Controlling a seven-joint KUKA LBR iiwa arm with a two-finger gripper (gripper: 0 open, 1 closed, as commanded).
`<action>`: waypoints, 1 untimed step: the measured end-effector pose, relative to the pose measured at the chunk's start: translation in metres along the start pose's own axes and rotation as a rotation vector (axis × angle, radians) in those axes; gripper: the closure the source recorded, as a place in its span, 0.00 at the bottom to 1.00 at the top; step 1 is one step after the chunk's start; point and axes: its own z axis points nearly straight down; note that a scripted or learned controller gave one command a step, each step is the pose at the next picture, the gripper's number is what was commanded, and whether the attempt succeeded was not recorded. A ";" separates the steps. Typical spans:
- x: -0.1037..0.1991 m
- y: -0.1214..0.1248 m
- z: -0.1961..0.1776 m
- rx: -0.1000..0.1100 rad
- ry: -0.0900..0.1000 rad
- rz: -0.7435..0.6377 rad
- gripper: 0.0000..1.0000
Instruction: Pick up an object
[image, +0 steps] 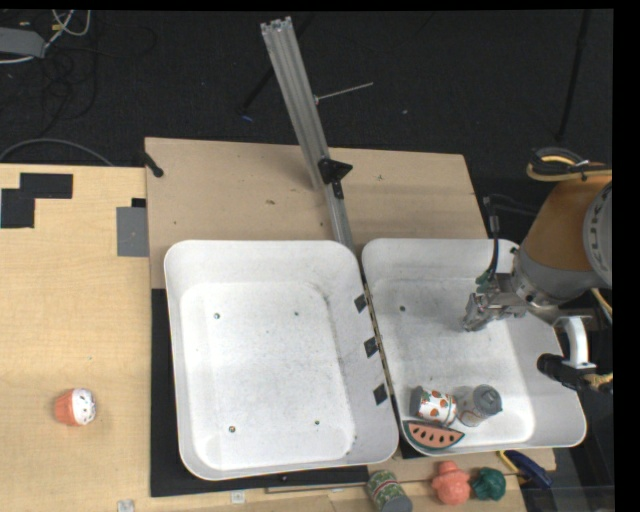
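Camera position: one fixed camera above the bench (400, 190), set high and well back; both bins fit in frame with floor beyond them.
Facing: downward at a slant; the far bench edge lies toward the top, the near edge toward the bottom.
Framing: the left bin (265, 355) sits near the middle; the right bin (450, 335) lies right of centre; a wooden table (70, 310) fills the left side.
Nearness: moderate; small items at the near edge of the right bin are readable but not sharp.
Arm entry: the arm (560, 240) enters from the right edge.
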 end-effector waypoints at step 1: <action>0.009 0.004 -0.054 -0.006 -0.001 -0.007 1.00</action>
